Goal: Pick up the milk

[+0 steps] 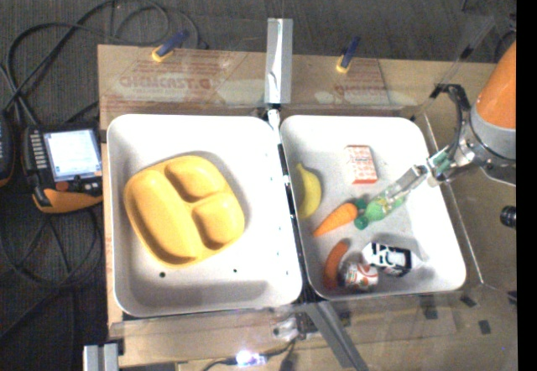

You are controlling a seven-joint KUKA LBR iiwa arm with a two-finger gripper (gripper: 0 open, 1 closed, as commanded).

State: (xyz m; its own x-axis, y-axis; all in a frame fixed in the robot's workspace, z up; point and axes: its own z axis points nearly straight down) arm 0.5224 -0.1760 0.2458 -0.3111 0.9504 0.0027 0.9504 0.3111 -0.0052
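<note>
Two white bins are sitting side by side on the bench, and the milk (pixel 360 164), a small carton, is lying near the far edge of the right bin (pixel 436 193). I am judging it light, stiff-sided and easily dented, best pinched across its narrow faces. My claw (pixel 379 208) is hovering near the carrot (pixel 336 218); its tips are blurring together, so its opening I cannot tell.

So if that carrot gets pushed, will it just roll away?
Probably, since the carrot looks round and smooth. It tapers to a point, so it would likely curve round rather than roll straight. It seems stiff, lying as one straight piece, and the banana close beside its tip might stop it.
</note>
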